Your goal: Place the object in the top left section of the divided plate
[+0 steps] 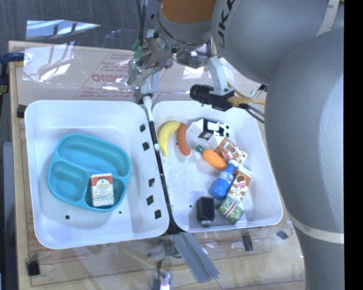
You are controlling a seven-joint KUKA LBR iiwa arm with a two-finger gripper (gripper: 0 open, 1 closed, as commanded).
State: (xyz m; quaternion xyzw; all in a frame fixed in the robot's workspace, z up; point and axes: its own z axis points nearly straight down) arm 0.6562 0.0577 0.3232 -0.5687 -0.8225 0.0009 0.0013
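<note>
Arm (pixel 290 71) fills frame's right, nearest the lens. Gripper (pixel 146 71) at upper centre above bins; can't tell its state. Carton (pixel 101 190) in blue plate's (pixel 72 156) lower right section, left bin (pixel 42 116).

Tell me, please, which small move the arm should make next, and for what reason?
Probably bring the claw down toward the right bin. It hangs above the far end of the divider between the bins, apparently without an object. The blue divided plate in the left bin has a small carton in its lower right section, but its top left section has nothing in it, while the banana and other items lie in the right bin.
</note>
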